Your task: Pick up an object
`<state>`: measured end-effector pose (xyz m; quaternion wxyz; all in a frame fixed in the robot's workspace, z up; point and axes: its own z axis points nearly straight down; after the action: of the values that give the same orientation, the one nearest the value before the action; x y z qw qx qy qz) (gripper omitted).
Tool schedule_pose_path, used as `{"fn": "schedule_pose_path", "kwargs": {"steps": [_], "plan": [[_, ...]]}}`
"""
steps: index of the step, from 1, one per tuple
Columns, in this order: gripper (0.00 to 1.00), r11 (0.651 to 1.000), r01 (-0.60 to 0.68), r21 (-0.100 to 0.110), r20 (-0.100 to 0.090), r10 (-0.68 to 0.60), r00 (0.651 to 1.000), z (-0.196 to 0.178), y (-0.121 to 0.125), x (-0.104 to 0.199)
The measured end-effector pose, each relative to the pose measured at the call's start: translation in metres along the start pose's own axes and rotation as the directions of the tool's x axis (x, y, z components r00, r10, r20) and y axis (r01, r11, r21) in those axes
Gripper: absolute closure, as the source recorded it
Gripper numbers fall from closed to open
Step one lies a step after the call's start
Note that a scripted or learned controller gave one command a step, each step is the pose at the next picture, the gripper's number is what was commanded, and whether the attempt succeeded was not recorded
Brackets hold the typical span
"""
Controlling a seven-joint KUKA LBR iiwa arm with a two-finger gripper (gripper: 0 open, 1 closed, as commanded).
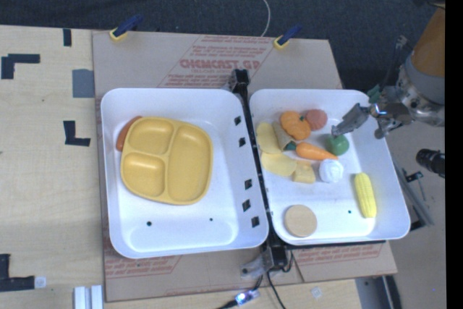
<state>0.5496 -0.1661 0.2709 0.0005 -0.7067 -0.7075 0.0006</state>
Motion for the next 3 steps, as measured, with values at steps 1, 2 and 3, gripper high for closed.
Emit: {"fn": "schedule_pose_path", "kwargs": {"steps": [1,2,3], "plan": [[0.0,1.0,0.006,0.01,-0.005,-0.006,1.0,0.162,0.025,0.066],[0.0,1.0,0.002,0.001,0.0,-0.002,1.0,0.189,0.079,0.07],[0.0,1.0,-0.001,0.0,0.0,0.001,1.0,0.186,0.012,0.069]]}}
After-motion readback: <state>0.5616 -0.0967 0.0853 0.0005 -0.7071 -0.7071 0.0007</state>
